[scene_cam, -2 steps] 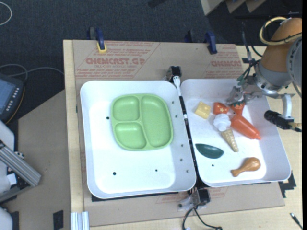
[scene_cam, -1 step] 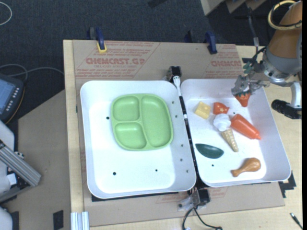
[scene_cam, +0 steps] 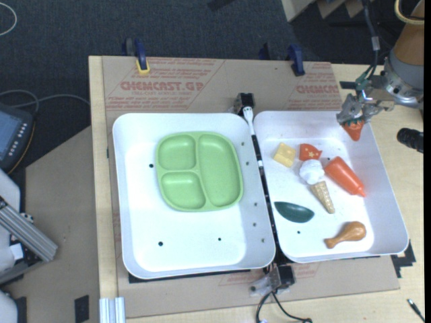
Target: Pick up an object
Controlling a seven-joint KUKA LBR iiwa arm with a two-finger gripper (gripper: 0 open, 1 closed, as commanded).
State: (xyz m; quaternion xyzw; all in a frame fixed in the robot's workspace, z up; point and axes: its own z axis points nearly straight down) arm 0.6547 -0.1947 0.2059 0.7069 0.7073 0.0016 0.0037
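A: Which step is in hand?
B: A small orange piece (scene_cam: 354, 130) is gripped by the gripper (scene_cam: 353, 121), above the right bin's (scene_cam: 387, 200) far corner.
A: Next?
B: A steady lift is called for.

The grey, rounded metal arm (scene_cam: 409, 79) carries a broad orange band (scene_cam: 412, 46) above its wrist, and a pale silver collar sits just below that band. A thin dark cable (scene_cam: 371, 20) runs down alongside it. The small two-finger gripper (scene_cam: 352, 115) is a cluttered block of dull metal and dark parts, with flecks of green and red (too small to make out).
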